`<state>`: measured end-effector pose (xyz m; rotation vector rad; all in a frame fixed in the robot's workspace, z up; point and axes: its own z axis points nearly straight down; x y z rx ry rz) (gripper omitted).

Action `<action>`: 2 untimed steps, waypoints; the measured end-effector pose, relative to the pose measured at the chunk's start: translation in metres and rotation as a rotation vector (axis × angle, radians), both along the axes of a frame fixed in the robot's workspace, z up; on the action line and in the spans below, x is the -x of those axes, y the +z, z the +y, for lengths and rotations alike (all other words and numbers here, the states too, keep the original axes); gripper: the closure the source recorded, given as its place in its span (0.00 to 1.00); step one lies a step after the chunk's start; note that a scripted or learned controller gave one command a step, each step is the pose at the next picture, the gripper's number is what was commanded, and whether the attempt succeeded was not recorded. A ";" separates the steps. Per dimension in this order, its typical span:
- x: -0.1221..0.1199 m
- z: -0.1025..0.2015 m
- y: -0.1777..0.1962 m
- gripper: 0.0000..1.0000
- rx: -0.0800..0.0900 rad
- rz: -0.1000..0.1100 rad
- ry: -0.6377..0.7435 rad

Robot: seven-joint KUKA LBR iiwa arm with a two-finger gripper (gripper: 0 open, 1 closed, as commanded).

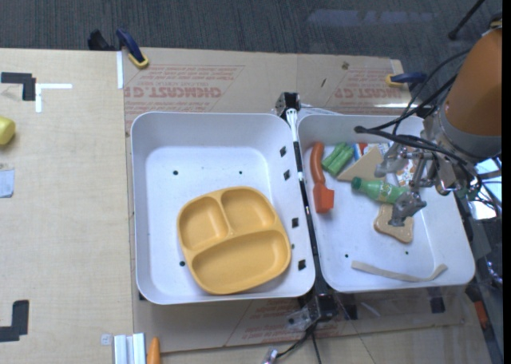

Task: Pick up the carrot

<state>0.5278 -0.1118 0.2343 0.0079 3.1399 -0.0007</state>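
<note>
We note the carrot [320,178] lying along the left wall of the right bin [447,271], at centre right of the frame, an orange stick running top to bottom with a darker, blockier lower end. The hand [407,209] hangs well to the carrot's right, low over a tan slice of bread [395,229] near the middle of that bin; we cannot tell how its tips are set, since cables and metal parts clutter that spot, and we see nothing clearly caught in it. A green bottle [377,188] lies between hand and carrot, with a green leafy piece [338,157] and a tan wedge [365,166] just above it. A pale strip [399,273] lies along the bin's lower edge. The left bin [152,195] holds a yellow divided plate [233,239]. In our judgement the risks are these: the hand stands over the wrong thing and may take the bread; a sweep leftward could shove the bottle into the carrot; and the carrot sits so tight to the wall that one tip may strike the rim or find no room to slip behind it.
</note>
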 end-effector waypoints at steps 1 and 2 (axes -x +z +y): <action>0.022 -0.035 0.117 0.00 0.001 -0.004 -0.099; 0.049 0.036 -0.036 0.00 -0.002 0.002 -0.046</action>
